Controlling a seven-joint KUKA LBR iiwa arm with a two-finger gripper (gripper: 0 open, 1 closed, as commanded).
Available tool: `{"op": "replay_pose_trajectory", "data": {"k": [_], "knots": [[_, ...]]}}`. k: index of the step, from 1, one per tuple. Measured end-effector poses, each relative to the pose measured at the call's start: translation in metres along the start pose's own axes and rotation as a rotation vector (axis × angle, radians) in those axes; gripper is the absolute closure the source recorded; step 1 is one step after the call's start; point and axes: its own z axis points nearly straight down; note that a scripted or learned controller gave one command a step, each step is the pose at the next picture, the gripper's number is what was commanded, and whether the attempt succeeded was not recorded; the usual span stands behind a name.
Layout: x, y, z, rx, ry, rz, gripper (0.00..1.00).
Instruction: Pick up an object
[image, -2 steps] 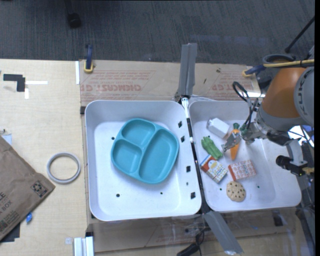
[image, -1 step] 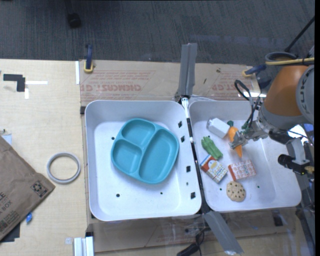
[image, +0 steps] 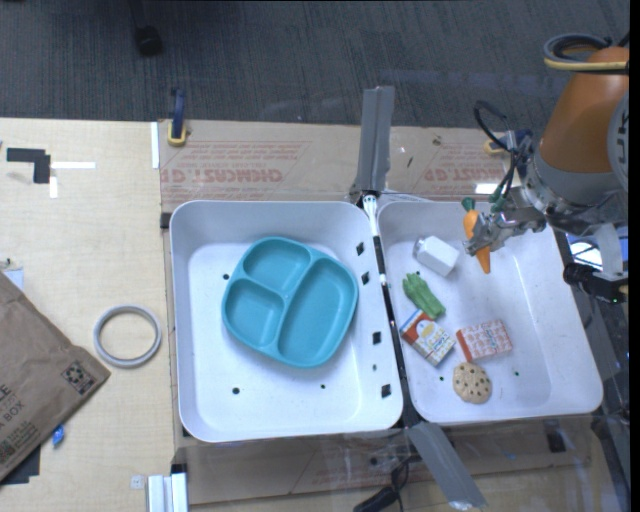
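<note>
At upper right, the gripper (image: 484, 238) hangs over the right white bin (image: 560, 390), clamped on a small orange carrot-shaped toy (image: 478, 240). Just left lies a white block (image: 436, 255); lower down, a green toy (image: 423, 295), two small printed cartons (image: 428, 338) (image: 485, 340) and a cookie (image: 471, 382). A teal divided plate (image: 290, 300) fills the left bin (image: 200, 400).

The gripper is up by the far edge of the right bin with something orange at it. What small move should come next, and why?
Probably a short, slow lift straight up. The gripper sits over the far part of the right bin, and an orange carrot-like toy hangs at its tip, seemingly in its grasp. The white block lies close beside it, so rising straight should avoid knocking it and would show whether the grip holds.
</note>
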Motion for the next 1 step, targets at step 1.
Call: {"op": "replay_pose_trajectory", "data": {"k": [1], "knots": [[-0.0395,-0.0339,-0.0875,0.002,0.0,0.083,1.0]]}}
